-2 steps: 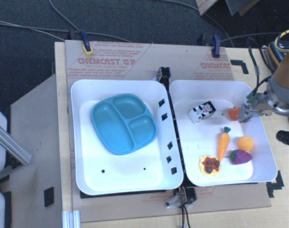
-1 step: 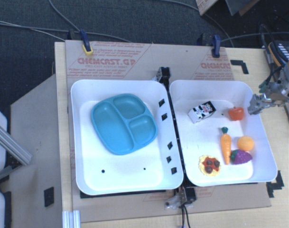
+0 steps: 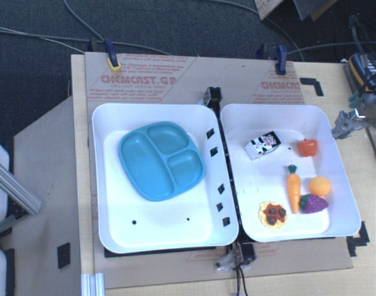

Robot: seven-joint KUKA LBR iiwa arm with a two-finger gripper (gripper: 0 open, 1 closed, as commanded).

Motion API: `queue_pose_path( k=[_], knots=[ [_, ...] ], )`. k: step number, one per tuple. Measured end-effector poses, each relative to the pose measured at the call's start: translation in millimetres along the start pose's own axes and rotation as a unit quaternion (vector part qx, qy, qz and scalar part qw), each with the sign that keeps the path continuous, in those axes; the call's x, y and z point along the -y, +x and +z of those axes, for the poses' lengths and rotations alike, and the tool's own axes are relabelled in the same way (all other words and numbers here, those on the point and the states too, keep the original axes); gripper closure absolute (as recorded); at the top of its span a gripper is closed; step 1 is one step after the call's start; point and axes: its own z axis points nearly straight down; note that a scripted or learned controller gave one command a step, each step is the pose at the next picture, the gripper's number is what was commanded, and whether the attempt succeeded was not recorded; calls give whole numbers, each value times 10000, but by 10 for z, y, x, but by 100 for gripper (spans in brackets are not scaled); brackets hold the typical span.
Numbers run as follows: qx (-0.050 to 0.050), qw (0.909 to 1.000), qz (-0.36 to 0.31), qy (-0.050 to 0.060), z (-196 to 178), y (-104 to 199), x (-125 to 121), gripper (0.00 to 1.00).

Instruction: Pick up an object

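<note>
The right bin [image 3: 317, 117] holds several toy items. A black-and-white patterned box [image 3: 262, 145] lies near its back, with a red tomato [image 3: 307, 147] to the right of it. Lower down are a carrot [image 3: 294, 189], an orange fruit [image 3: 319, 185], purple grapes [image 3: 313, 203] and a small pizza piece [image 3: 273, 214]. My gripper [image 3: 348, 123] is at the view's right edge, just outside the right bin's far right corner and apart from every item. Nothing is seen in it.
The left bin [image 3: 107, 184] carries a blue divided plate [image 3: 162, 160] in its back half. A black divider strip [image 3: 220, 165] separates the bins. Clamps [image 3: 112, 59] hold the board at the back. Cables and equipment crowd the upper right.
</note>
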Motion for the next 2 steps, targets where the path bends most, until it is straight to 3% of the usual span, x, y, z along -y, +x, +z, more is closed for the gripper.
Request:
queue_pose_path(
  k=[2],
  knots=[
    [-24,10000,-16,43,98,1027,11,100]
  ],
)
